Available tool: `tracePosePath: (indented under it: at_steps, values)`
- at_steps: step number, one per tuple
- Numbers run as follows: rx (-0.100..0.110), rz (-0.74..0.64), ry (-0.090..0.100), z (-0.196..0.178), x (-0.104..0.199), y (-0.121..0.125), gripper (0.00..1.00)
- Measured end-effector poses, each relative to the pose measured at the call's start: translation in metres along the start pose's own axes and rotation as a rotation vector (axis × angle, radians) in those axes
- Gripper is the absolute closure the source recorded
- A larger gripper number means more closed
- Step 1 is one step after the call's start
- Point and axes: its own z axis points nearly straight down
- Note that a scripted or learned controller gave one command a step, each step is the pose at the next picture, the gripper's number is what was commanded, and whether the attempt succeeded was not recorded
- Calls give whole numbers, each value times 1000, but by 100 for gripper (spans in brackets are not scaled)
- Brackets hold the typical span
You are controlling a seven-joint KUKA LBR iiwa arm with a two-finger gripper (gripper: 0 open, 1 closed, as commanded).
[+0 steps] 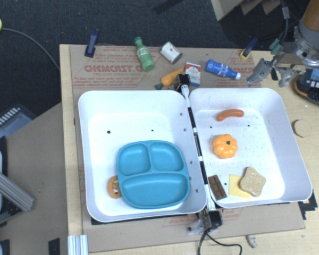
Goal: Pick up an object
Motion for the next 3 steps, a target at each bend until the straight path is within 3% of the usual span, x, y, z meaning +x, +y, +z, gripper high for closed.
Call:
tracePosePath:
  at_steps: [1, 2, 3]
  values:
    - [1, 0, 0, 84, 33, -36, 0]
    - [2, 1, 0, 135, 44, -87, 0]
    - [2, 1, 1, 200, 58, -90, 0]
